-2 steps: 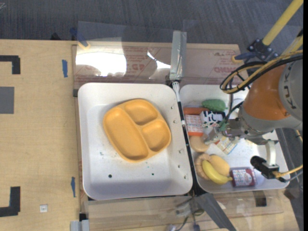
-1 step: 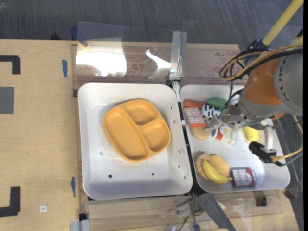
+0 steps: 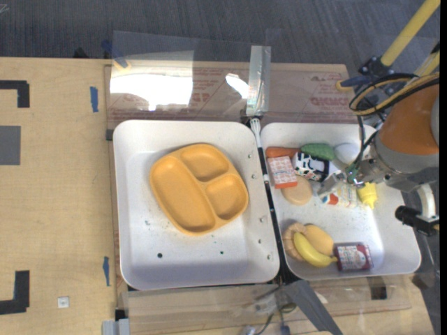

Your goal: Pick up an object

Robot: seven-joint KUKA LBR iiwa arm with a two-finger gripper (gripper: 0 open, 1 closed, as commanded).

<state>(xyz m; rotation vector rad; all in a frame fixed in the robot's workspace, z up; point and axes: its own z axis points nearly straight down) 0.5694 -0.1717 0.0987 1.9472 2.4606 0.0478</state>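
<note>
No legible text; cardboard [image 3: 209, 82] print blurred.

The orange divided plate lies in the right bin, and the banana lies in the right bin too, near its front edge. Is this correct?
Not quite. The camera view shows the orange divided plate in the left bin, not the right one. The rest holds: the banana lies in the right bin, near its front edge.

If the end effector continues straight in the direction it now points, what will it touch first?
The end effector points leftward and down into the right bin. It would probably first meet the black-and-white cow toy or the bin floor beside it; depth is unclear from this view.
</note>
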